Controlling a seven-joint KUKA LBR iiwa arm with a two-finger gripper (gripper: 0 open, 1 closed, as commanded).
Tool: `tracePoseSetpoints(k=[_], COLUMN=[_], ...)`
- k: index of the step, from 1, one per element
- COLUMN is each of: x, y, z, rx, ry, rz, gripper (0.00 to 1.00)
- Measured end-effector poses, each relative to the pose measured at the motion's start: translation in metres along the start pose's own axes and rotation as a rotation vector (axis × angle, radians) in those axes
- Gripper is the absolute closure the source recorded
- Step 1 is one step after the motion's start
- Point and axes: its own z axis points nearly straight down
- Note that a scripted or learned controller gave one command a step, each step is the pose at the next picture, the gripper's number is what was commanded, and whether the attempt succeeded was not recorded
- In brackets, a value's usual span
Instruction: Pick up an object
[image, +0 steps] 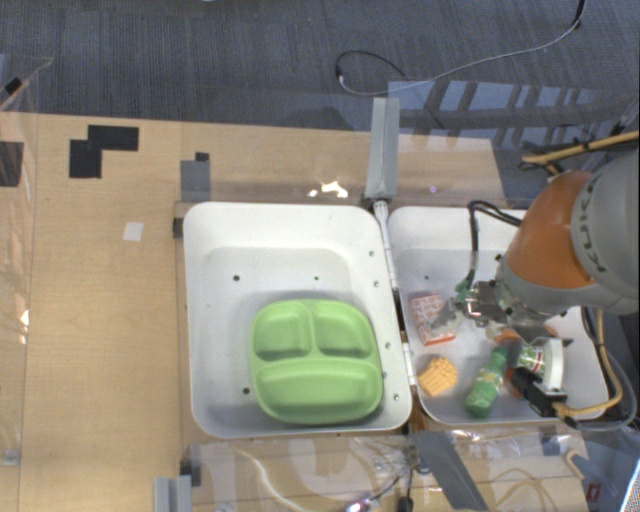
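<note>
Camera view looks down on a wooden surface (100, 330) bearing two shallow white bins. A green divided tray (316, 361) lies in the left bin (220, 240). The grey arm with its orange band (548, 245) reaches over the right bin (430, 240), and the gripper (478, 302) hangs low above the bin's middle; whether it is open or closed cannot be told, and nothing is seen held. Just beside it lies a small red-patterned packet (430, 315). Nearer the front edge sit a yellow corn-like toy (437, 377), a green bottle (486, 384) and a white can with a red-and-green label (540, 362).
</note>
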Motion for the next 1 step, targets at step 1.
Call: tracePoseSetpoints(k=[1], x=[0.0065], y=[0.0277], z=[0.0184], rx=[-0.018], ry=[0.003], rz=[0.061], gripper=[0.0])
